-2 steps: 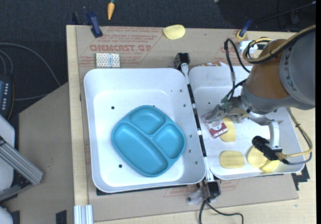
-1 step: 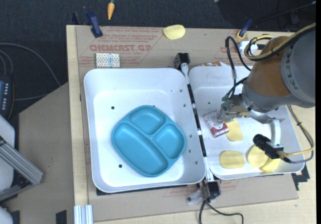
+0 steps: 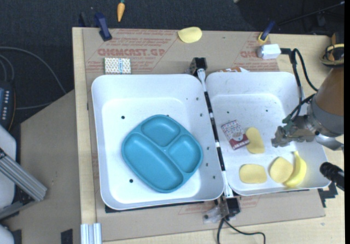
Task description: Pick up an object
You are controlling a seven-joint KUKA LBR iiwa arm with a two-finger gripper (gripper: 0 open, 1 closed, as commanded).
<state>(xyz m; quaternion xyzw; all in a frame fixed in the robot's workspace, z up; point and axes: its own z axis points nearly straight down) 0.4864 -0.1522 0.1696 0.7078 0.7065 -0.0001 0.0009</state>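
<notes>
Banana (image 3: 298, 170) lies at the near right of the right bin (image 3: 240, 81), touching a pale yellow piece (image 3: 280, 169) and near a flatter yellow slab (image 3: 252, 173); my claw (image 3: 284, 135) hangs above it, just beside a small yellow lump (image 3: 255, 141) and a red-and-white packet (image 3: 234, 134). Whether my claw is released or clenched I cannot tell: its tip is a dark blur against the white floor, and nothing can be seen caught in it. I judge the banana to be light toy food, stiff and smooth, so likely to slip or roll; the best hold looks to be across its narrow middle, away from the piece pressed against it. The packet would be thin and hard to pinch flat. The left bin (image 3: 109, 95) holds a blue divided tray (image 3: 161, 152), too broad for me by the look of it. My arm is cut off at the frame's right edge, and the print on the packet is too small to read.
</notes>
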